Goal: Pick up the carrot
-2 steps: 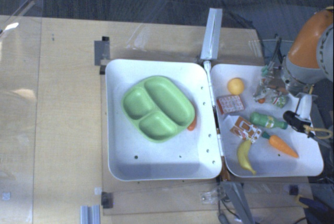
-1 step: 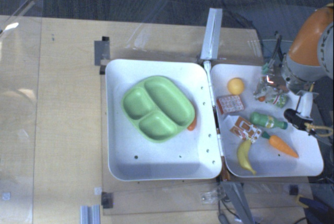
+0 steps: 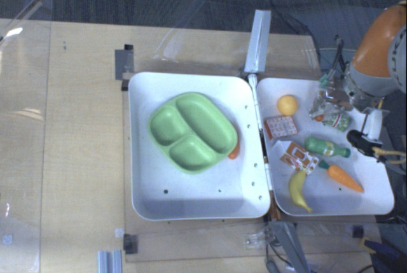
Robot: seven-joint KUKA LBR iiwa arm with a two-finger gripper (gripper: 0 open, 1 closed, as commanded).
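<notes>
Lying near the right bin's (image 3: 381, 205) front edge, carrot (image 3: 344, 177); gripper (image 3: 331, 103) grip unclear.

Carrot (image 3: 344, 178): orange, tapered, small green top at its left end. Lies flat and slanted, tip pointing right and near. Sits on the floor of the right bin (image 3: 381, 202), near-right part, free of any grip.

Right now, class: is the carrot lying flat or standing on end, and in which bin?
Lying flat. The carrot rests on its side on the right bin floor, green end pointing toward the green bottle.
</notes>
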